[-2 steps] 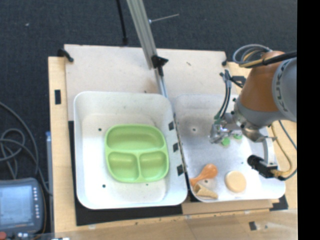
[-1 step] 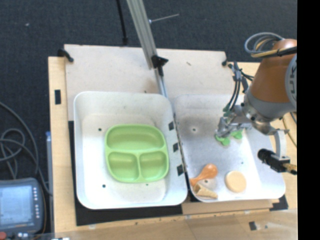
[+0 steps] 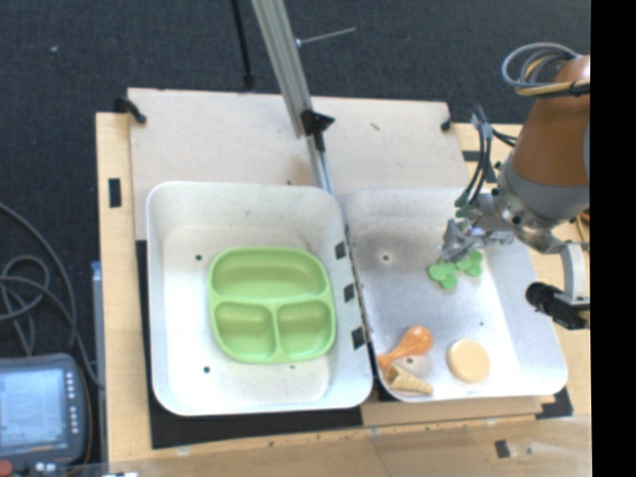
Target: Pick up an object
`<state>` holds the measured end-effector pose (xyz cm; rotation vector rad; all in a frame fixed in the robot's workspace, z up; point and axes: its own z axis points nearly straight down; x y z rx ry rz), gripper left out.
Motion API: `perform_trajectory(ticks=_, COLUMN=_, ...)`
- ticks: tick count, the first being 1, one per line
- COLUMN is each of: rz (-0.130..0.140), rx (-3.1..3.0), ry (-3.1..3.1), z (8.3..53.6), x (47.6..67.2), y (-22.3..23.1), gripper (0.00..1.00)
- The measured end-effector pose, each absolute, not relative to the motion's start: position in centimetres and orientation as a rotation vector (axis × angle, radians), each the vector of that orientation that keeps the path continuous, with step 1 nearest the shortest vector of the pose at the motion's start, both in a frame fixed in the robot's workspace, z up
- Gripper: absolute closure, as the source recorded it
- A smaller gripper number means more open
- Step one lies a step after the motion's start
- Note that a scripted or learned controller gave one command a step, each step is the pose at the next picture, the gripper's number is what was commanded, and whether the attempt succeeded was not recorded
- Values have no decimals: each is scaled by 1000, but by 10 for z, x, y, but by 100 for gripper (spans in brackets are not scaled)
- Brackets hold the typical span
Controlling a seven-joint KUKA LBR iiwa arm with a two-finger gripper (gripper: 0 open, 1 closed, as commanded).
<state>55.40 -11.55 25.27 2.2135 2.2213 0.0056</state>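
Camera view: the pick is not complete. The gripper [image 3: 459,249] is low in the right bin [image 3: 517,366], directly over a green toy [image 3: 455,270] near the bin's middle, apparently touching it. Whether the jaws are apart or together cannot be told, and no grasp is confirmed. An orange piece [image 3: 410,344], cone [image 3: 407,378] and tan disc [image 3: 469,361] lie near the front, untouched. Securing and lifting are judged outstanding.

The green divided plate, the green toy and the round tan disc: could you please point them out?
green divided plate [image 3: 270,303]: camera view, central ridge.
green toy [image 3: 452,270]: camera view, its middle.
round tan disc [image 3: 469,360]: camera view, top face.
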Motion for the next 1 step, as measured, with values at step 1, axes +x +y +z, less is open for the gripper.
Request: perform_trajectory(ticks=1, rz=3, rx=2213, ry=2229, z=256, x=535, y=-60, gripper=100)
